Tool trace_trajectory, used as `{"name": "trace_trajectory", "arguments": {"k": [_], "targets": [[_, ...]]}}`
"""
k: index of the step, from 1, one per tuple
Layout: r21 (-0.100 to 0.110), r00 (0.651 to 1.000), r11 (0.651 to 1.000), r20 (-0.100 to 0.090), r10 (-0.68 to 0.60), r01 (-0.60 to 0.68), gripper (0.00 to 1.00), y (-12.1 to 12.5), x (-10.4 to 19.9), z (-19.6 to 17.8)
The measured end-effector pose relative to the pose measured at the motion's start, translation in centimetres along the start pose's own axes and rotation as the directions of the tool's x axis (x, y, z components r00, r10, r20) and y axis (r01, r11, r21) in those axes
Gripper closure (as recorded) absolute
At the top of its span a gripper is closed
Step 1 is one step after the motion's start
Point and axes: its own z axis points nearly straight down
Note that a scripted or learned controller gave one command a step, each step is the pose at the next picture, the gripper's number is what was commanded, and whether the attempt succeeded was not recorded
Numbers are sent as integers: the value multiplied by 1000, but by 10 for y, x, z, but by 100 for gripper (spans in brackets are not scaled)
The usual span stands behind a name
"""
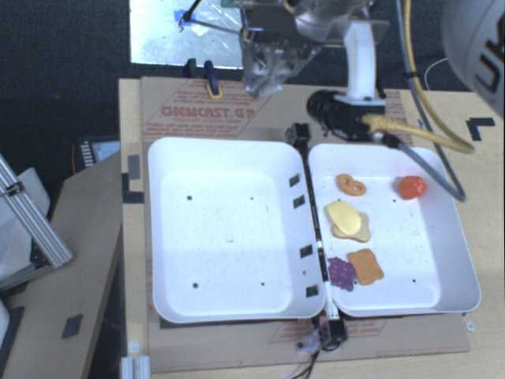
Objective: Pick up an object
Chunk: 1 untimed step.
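The right bin [442,290] holds several small toy foods: a red tomato-like piece [411,186], a brown pretzel [351,185], a yellow and tan sandwich piece [346,219], an orange cracker [366,265] and a purple grape bunch [341,272]. My gripper [263,76] hangs high at the top of the view, above the cardboard behind the left bin, well away from all the objects. Nothing shows between its fingers.
The left bin [170,290] sits beside the right one, with a black hinge strip [309,219] between them. Both rest on a cardboard sheet [197,113]. Yellow and grey cables [426,136] trail over the right bin's back corner.
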Motion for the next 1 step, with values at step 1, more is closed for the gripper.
{"name": "trace_trajectory", "arguments": {"k": [1], "targets": [[-2,1000,1000,-1,-6,6,100,0,0,-11]]}}
